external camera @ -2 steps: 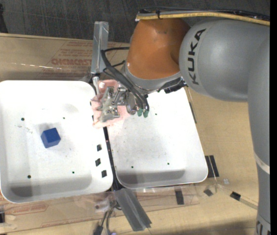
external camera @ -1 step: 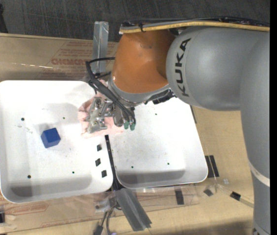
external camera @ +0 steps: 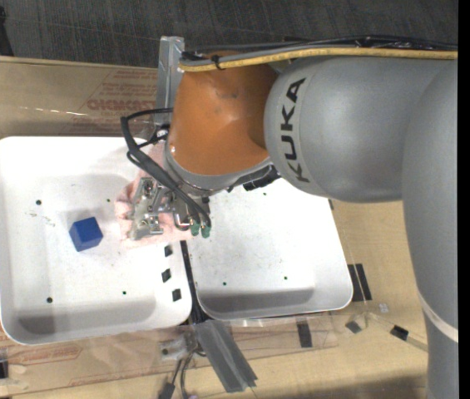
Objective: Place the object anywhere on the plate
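A blue cube (external camera: 86, 233) rests on the floor of the left bin (external camera: 18, 173), a little left of its middle. A pale pink plate (external camera: 126, 213) lies at the right side of that bin, mostly hidden under the arm's wrist. My gripper (external camera: 150, 216) hangs over the plate's visible left part, about a cube's width to the right of the cube and apart from it. I see nothing of the cube at the gripper.
The right bin (external camera: 301, 256) adjoins the left one, and the grey arm with its orange band (external camera: 218, 123) covers its far part. Cables (external camera: 139, 127) loop off the wrist. Brown cardboard (external camera: 60, 86) lies behind the bins.
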Controlling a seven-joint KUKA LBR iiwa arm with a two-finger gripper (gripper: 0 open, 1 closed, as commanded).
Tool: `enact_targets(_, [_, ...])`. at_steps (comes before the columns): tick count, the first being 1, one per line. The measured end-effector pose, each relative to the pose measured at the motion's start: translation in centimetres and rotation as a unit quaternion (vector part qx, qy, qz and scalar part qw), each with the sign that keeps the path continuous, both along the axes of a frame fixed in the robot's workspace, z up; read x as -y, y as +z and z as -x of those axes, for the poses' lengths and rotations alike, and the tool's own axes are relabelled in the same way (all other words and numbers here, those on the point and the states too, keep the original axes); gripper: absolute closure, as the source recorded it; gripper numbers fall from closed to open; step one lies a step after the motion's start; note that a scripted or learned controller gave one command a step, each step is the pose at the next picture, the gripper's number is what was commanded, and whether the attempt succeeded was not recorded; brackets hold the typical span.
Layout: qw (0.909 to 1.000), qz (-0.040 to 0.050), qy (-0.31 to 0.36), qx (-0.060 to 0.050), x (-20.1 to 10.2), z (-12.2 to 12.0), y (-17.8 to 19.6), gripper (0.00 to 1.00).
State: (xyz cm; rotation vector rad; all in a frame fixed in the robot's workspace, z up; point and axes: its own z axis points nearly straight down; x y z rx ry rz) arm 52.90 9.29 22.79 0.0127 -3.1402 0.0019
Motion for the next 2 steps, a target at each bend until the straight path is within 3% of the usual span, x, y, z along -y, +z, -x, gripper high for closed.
enact_targets(1, [1.0,-0.0005,0.001,0.001,-4.68,1.1,0.45,1.0])
enact_targets(2, [1.0,-0.0005,0.001,0.001,-4.67,1.1,0.45,0.0])
